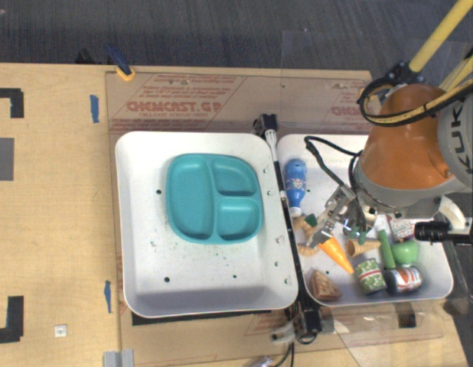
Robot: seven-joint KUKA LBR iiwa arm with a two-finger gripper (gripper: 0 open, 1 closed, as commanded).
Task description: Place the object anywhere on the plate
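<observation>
— Over the right bin (443, 285), where was the gripper (336, 219)?
— Low among the clutter, just above the orange carrot (337, 254) — whether its fingers were open or closed, I couldn't tell.
— And the teal plate (215, 198)?
— Sitting in the left bin (145, 266), well apart from the carrot.

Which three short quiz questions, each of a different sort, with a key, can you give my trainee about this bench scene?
1. True or false: the teal plastic plate with three compartments lies in the left shallow white bin.
2. Which thing lies nearest the divider between the bins? A) the blue and white bottle B) the orange toy carrot C) the red and white can
3. Fill in: the gripper is over the ____ bin.

Key: 1 true; 2 A; 3 right.
</observation>
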